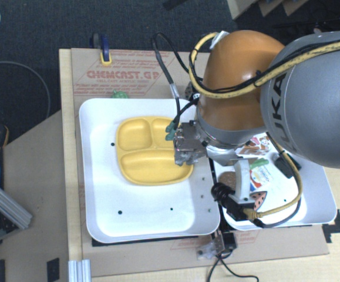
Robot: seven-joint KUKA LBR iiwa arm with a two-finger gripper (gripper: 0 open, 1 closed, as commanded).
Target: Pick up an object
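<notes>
A yellow divided plate lies in the left white bin, toward its upper middle. The gripper hangs low over the plate's right rim, close to the wall between the two bins. The arm's orange band and grey wrist hide the plate's right edge and much of the right bin. From this angle I cannot make out whether anything is held.
The right bin holds colourful printed packets, partly hidden by the arm. Both bins rest on a cardboard sheet with a blue clamp at its far edge. A small green scrap lies beside the left bin's far rim.
</notes>
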